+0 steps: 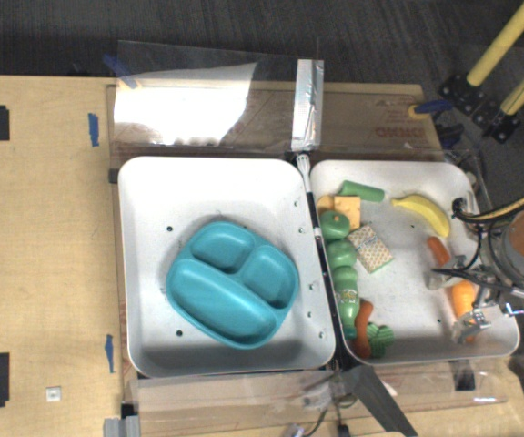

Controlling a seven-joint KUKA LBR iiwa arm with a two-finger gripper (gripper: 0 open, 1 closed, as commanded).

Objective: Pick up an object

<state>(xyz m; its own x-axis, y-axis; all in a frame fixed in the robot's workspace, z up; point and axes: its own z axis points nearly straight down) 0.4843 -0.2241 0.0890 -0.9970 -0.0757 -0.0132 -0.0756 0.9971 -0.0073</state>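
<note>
The right bin [408,321] holds several toy foods: a yellow banana [425,212], a green piece [360,190], an orange cracker [345,209], a speckled sponge block [370,248], a row of green vegetables [342,267], a carrot [364,320] and a small red-orange piece [438,248]. My gripper [467,300] sits low at the bin's right side, right at an orange toy [462,297]. Cables and metal parts crowd around that toy, hiding how it is being touched.
The left bin [148,198] bears a teal divided plate [233,280]. A clear plastic sheet [189,103] and a metal strip [307,103] lie behind the bins. Yellow poles [508,30] stand at the upper right. Wooden bench [35,244] spreads to the left.
</note>
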